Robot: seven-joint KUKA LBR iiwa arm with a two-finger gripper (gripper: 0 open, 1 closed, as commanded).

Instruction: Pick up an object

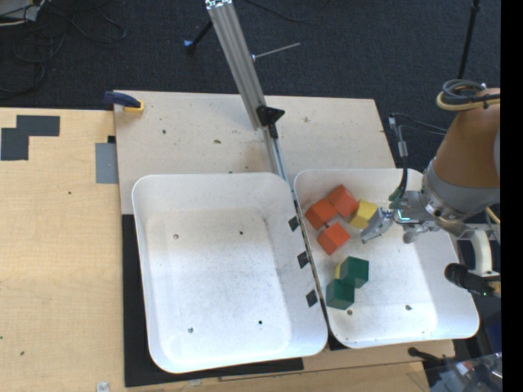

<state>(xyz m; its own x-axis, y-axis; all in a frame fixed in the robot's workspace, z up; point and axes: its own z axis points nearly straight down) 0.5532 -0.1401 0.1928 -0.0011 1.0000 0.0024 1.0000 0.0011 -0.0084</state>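
Observation:
The right bin holds several blocks. Three orange blocks lie near its left wall: one at the top, one beside it, one lower down. A yellow block sits just right of them. Two green blocks lie closer to the front. My gripper hangs low over the middle of this bin, just right of the yellow block. Its fingers stand apart with nothing between them.
The left bin lies beside the right one, their walls meeting at a line of black clips. A slanted aluminium bar rises behind the bins. A blue-and-yellow clamp sits at the bench's back left corner.

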